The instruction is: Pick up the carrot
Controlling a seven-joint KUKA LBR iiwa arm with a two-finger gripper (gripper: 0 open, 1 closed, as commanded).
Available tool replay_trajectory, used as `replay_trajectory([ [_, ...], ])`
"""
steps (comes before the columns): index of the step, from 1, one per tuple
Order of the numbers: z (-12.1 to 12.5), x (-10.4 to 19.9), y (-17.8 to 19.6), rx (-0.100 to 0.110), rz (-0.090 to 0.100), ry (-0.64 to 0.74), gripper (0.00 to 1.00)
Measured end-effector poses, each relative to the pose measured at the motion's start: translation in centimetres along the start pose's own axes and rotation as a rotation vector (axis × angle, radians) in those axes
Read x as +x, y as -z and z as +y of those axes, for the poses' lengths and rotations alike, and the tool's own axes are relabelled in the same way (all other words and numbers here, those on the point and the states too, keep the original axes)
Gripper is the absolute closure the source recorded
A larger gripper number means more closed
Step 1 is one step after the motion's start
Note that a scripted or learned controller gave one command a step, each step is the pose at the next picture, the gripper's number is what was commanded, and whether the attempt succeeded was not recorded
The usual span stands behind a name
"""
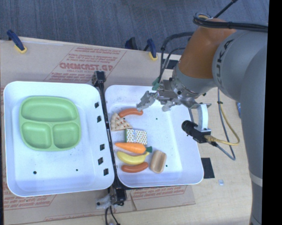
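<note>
The carrot (130, 147), orange with a green stub at its right end, lies flat in the right bin (181, 148) near the bin's lower left. It rests between a checkered block (137, 136) above it and a yellow banana (130, 157) below it. My gripper (156, 104) hangs over the upper part of the same bin, up and to the right of the carrot and well apart from it. Its fingers (144, 101) are spread open with nothing between them; the left one is close to a reddish sausage (130, 112).
Also in the right bin: a cracker-like wedge (118, 122), a second sausage (134, 168) and a bread roll (157, 161), all crowded around the carrot. The left bin (10, 165) holds a green divided plate (50, 122). A cable connector (194, 131) hangs over the right bin's right side.
</note>
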State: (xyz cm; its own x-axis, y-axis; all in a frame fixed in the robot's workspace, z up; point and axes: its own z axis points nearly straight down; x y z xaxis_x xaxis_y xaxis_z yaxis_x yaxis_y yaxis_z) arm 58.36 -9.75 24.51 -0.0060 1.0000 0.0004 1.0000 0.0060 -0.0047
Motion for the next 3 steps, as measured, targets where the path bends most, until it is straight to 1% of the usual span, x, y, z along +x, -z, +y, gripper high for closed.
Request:
replay_trajectory([
  [1,-5.4,0.3,-14.7,-0.004,0.001,-0.071,0.0],
  [2,-9.6,-0.1,-15.4,0.0,0.001,-0.093,0.0],
  [3,-10.7,0.4,-15.4,0.0,0.002,0.354,0.0],
])
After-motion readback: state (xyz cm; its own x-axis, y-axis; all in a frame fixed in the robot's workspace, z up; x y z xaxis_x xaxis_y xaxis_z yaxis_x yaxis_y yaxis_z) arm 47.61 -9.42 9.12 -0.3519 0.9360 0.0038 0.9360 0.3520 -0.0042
